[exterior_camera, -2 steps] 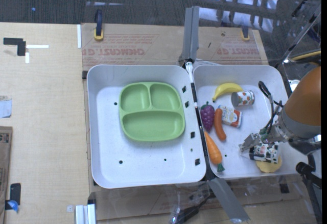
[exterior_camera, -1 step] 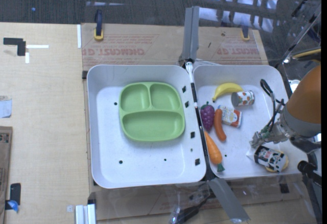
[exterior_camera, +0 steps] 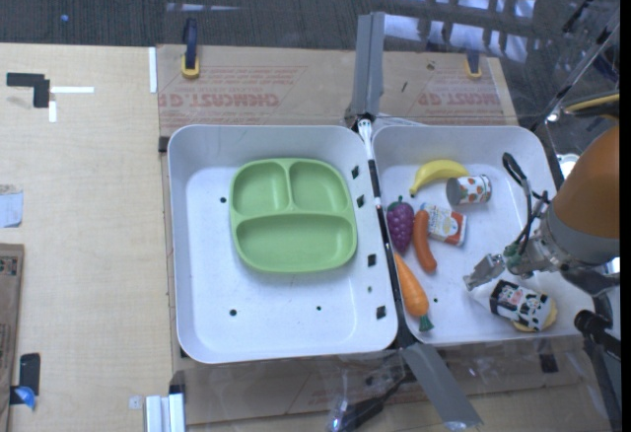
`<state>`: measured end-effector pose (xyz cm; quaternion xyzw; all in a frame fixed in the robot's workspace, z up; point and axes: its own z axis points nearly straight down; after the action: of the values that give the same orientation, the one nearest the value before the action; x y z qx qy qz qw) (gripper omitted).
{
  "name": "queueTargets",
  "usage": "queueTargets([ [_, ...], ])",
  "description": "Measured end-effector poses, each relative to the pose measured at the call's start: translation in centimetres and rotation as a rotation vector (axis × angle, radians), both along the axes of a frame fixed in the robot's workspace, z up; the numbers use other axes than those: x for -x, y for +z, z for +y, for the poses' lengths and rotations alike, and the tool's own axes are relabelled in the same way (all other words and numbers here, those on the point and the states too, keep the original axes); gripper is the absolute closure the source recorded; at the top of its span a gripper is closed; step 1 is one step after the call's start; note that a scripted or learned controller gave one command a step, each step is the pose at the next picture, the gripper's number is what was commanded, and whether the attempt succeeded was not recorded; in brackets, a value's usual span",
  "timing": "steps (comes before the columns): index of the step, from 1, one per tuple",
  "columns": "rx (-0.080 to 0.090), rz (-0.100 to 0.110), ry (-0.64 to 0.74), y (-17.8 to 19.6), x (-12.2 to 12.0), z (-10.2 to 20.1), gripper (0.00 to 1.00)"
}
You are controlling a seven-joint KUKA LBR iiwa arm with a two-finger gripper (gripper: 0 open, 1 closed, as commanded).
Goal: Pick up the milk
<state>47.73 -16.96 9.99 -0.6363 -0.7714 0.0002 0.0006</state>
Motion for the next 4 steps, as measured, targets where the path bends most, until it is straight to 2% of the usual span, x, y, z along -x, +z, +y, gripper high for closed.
queueTargets([
  [1,0.0,0.0,0.118,-0.8,0.0,-1.7,0.0],
  [2,0.001,-0.002,0.114,0.1,0.0,-1.7,1.0],
  [3,0.0,-0.001,0.114,0.1,0.0,-1.7,0.0],
  [4,0.0,0.0,0.196,-0.8,0.0,-0.3,0.0],
])
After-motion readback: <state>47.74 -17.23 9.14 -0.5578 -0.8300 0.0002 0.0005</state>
